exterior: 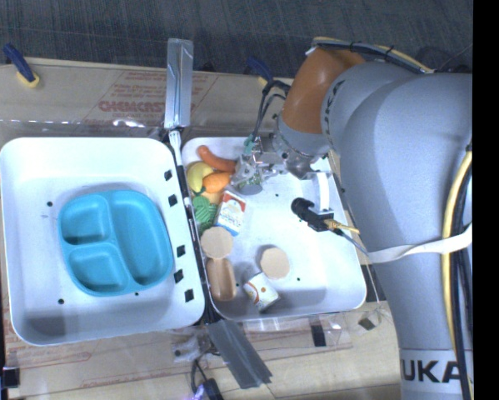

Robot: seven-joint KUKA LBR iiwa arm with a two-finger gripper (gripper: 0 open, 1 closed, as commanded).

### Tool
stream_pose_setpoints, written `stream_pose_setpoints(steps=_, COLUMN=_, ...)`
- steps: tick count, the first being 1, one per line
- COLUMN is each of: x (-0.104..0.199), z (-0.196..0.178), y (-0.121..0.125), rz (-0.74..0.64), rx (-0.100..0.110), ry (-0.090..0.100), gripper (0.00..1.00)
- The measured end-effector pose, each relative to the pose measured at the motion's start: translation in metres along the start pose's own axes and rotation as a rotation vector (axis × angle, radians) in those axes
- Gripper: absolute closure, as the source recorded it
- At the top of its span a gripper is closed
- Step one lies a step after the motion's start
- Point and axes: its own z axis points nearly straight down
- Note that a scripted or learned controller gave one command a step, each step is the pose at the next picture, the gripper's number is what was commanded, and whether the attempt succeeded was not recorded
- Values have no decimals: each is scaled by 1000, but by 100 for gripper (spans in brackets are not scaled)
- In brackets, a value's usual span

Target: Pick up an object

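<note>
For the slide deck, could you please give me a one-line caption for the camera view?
Robot arm lowers its gripper over toy food in the right bin; a blue tray sits in the left bin.

I have a single fixed camera, mounted above the bench and looking down at a slant. It sits far enough back to take in both white bins: the left bin (16, 223) well off to the gripper's (253, 167) left, the right bin (349, 282) directly beneath the jaws. The arm (399, 157) enters from the frame's right and looms large, being nearer the lens than the bench.
</note>
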Motion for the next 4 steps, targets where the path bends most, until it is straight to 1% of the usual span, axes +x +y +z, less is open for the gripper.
stream_pose_setpoints(steps=1, x=25, z=-4, y=-1, rz=175, rx=-4, ry=-18, gripper=100)
stream_pose_setpoints(steps=2, x=25, z=-15, y=-1, rz=171, rx=-2, ry=-17, gripper=100)
stream_pose_setpoints(steps=3, x=96, z=-101, y=-31, rz=-104, rx=-4, ry=-1, gripper=100)
stream_pose_setpoints(steps=4, x=96, z=-109, y=-31, rz=-107, rx=0, ry=-1, gripper=100)
